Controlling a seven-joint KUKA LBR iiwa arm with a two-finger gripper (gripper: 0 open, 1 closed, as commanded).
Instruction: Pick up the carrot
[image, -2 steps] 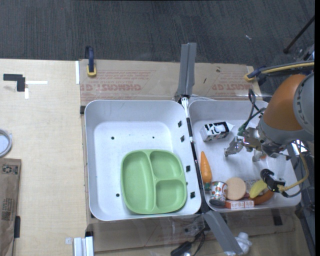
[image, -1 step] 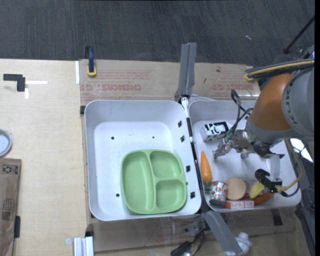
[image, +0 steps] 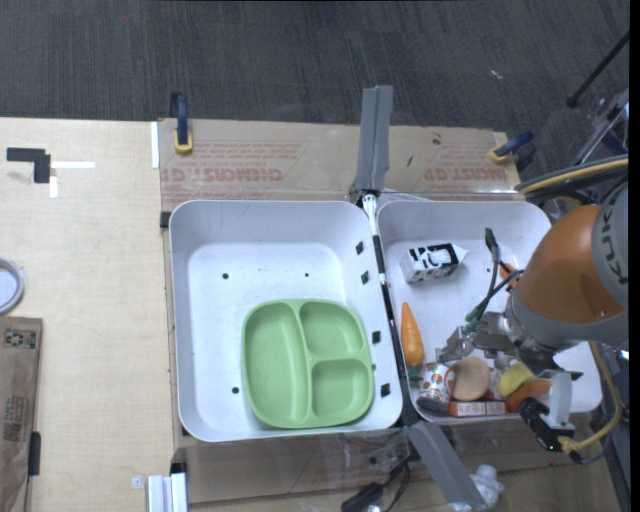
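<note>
The orange carrot lies lengthwise in the right bin, close against its left wall, tip pointing to the far side. My gripper hangs low over the bin just to the right of the carrot, above a pile of small items. It is apart from the carrot and nothing shows in its grasp. The orange-banded wrist hides the bin's right part.
A green divided plate sits in the left bin. In the right bin are a small white and black carton, a beige round item, a yellow piece, a red box and a small can.
</note>
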